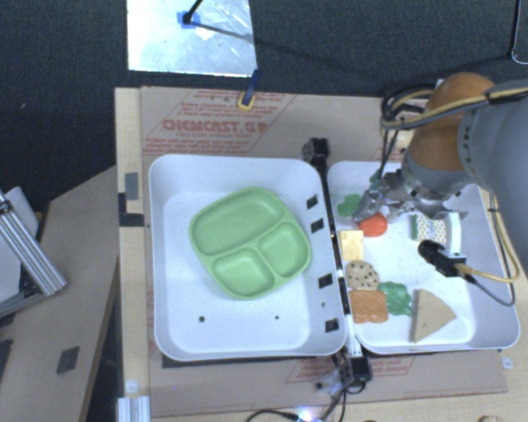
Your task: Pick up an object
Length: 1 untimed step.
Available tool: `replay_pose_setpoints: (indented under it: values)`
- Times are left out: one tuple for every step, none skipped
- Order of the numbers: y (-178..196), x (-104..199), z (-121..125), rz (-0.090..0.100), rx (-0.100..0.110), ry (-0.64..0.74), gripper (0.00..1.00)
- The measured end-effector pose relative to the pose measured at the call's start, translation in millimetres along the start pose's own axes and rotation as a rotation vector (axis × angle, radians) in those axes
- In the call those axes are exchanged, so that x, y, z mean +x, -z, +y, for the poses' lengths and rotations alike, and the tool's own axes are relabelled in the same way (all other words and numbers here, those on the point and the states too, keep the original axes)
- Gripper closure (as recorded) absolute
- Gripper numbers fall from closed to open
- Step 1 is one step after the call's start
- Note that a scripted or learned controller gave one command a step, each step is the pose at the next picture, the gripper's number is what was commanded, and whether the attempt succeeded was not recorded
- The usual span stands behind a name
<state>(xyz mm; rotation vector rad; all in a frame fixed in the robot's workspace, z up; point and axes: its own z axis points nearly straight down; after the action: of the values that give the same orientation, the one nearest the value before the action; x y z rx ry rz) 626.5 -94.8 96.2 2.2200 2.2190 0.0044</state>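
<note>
Cardboard-topped bench (211, 123), two white bins (172, 236) side by side

Robot lab: bench (202, 112), white bins (172, 323).

Smooth, slightly glossy white plastic for both bins (238, 170). Matt pale green plastic for the divided plate (249, 242). Brown printed cardboard (213, 123) under the bins. Crinkled, shiny foil sheet (192, 23) at top. Glossy red tomato (375, 225); rough-looking cookie (363, 275).
</note>
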Motion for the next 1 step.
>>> replay_pose_setpoints:
  values:
    - [63.3, 1.7, 8.3, -0.001, -0.004, 0.005, 1.00]
